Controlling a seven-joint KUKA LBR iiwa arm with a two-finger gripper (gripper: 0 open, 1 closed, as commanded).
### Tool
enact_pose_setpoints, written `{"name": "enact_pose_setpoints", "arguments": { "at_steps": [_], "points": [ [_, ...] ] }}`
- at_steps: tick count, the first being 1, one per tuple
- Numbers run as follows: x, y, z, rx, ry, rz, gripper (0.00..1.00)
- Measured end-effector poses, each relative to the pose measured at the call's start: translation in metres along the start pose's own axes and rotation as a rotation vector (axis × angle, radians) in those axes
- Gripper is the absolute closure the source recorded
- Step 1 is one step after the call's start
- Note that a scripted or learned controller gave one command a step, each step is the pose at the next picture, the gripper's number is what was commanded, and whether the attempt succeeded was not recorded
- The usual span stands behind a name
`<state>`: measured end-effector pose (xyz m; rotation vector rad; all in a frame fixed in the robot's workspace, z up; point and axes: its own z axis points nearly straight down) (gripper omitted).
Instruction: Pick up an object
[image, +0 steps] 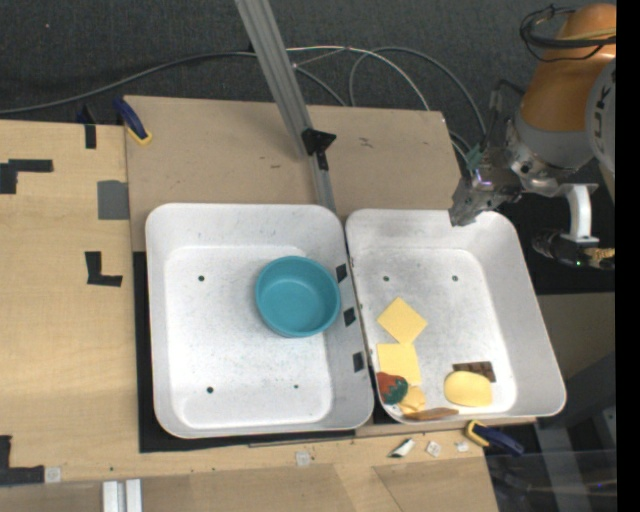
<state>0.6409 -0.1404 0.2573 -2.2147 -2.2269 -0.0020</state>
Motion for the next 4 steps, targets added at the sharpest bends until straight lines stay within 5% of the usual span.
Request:
{"name": "enact_pose_setpoints", "arguments": {
  "at_steps": [2,4],
  "points": [
    [0.104,-0.035,0.028,0.005,0.000,-0.001,1.00],
    [0.203,-0.078,0.018,0.004,0.001,-0.002,1.00]
  ]
}}
